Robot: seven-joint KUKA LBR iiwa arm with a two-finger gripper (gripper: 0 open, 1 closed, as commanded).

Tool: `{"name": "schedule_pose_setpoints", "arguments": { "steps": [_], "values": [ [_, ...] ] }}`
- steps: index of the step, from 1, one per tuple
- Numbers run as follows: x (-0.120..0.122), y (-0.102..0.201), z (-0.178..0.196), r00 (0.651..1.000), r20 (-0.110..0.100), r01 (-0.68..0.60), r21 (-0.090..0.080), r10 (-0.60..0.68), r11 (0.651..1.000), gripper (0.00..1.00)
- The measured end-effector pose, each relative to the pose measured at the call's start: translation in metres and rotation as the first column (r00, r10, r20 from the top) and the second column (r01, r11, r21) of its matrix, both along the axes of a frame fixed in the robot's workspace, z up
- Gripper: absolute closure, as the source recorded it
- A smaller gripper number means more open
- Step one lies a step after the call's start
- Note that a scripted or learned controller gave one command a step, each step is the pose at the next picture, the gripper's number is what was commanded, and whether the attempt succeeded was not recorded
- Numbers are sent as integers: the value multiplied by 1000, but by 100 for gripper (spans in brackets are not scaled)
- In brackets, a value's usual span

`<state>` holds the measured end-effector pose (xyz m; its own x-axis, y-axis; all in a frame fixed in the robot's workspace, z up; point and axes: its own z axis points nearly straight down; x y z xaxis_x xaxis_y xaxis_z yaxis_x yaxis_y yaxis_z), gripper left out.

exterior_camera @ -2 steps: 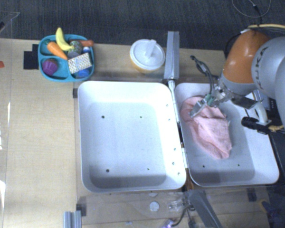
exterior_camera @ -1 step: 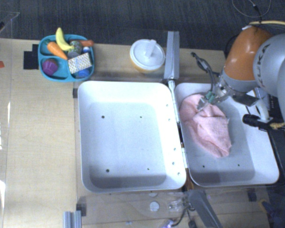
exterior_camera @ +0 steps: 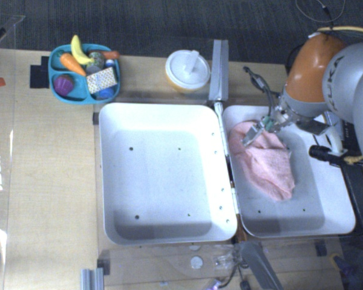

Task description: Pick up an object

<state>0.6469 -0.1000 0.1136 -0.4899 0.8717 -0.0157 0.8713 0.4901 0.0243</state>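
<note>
Two bins sat side by side at centre frame: the left bin [exterior_camera: 109, 180] and the right bin [exterior_camera: 333, 210], which held a cloth [exterior_camera: 269, 168]. A divided tray [exterior_camera: 53, 86] lay upper left, with a lidded cup [exterior_camera: 187, 70] to its right.

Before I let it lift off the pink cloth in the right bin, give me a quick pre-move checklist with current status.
1. Target present: pink cloth lies crumpled in the right bin. Ok.
2. Gripper placement: at the cloth's upper edge, touching it. Ok.
3. Cloth actually held by the gripper: cannot tell.
4. Cloth free of the bin wall: its left side lies close to the divider next to the left bin; snagging cannot tell.
5. Nothing else on the cloth: ok.
6. Toy tray and lidded cup sit outside the bins, away from the arm. Ok.
</note>
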Motion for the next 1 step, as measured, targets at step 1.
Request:
{"name": "schedule_pose_setpoints", "arguments": {
  "steps": [1],
  "values": [
    [23,1,-17,999,-37,-10,1,10,1000,0]
  ]
}}
